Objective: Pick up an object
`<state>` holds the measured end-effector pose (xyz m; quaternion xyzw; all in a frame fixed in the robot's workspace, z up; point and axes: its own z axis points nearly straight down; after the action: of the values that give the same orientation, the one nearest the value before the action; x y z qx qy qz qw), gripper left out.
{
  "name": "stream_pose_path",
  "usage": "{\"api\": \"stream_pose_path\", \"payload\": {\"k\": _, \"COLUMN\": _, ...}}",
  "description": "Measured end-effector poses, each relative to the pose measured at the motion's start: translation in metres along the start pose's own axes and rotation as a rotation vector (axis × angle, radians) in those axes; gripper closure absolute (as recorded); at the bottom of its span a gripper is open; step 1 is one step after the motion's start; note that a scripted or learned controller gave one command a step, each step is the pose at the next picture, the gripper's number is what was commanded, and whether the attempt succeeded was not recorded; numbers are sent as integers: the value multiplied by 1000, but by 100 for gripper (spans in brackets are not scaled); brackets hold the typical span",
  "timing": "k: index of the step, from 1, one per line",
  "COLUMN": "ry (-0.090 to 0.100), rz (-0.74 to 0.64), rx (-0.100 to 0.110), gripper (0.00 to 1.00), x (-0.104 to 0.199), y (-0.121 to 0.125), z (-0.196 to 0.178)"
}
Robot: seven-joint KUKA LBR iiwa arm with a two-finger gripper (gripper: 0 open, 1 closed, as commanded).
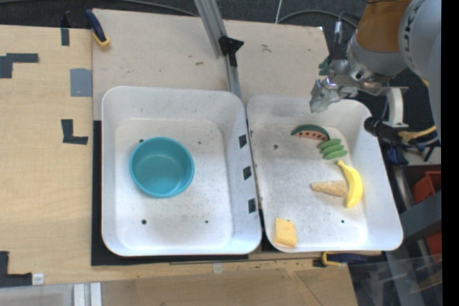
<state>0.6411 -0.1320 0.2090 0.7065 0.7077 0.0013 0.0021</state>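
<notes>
In the right bin (pixel 373 229) lie a watermelon slice (pixel 310 132), a green pea pod (pixel 333 149), a yellow banana (pixel 351 183), a tan bread piece (pixel 329 188) and a yellow cheese block (pixel 285 232) at the front edge. My gripper (pixel 320 101) hangs over the bin's back rim, behind and slightly right of the watermelon slice, with nothing seen between its fingers. The left bin (pixel 115 154) holds a teal bowl (pixel 162 167).
A slanted metal pole (pixel 208 3) runs down to the divide between the bins. A cable loops across the bench behind the right bin. Black clips (pixel 246 172) sit along the shared rim. Tape marks dot the wooden bench on the left.
</notes>
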Motion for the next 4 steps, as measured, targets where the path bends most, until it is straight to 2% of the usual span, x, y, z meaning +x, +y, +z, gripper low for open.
{"api": "stream_pose_path", "payload": {"k": 1, "ry": 1, "rz": 0, "rx": 7, "gripper": 100, "x": 0, "y": 0, "z": 9}}
{"api": "stream_pose_path", "payload": {"k": 3, "ry": 3, "rz": -4, "rx": 9, "gripper": 100, "x": 93, "y": -44, "z": 19}}
{"api": "stream_pose_path", "payload": {"k": 4, "ry": 4, "rz": -6, "rx": 7, "gripper": 100, "x": 149, "y": -60, "z": 4}}
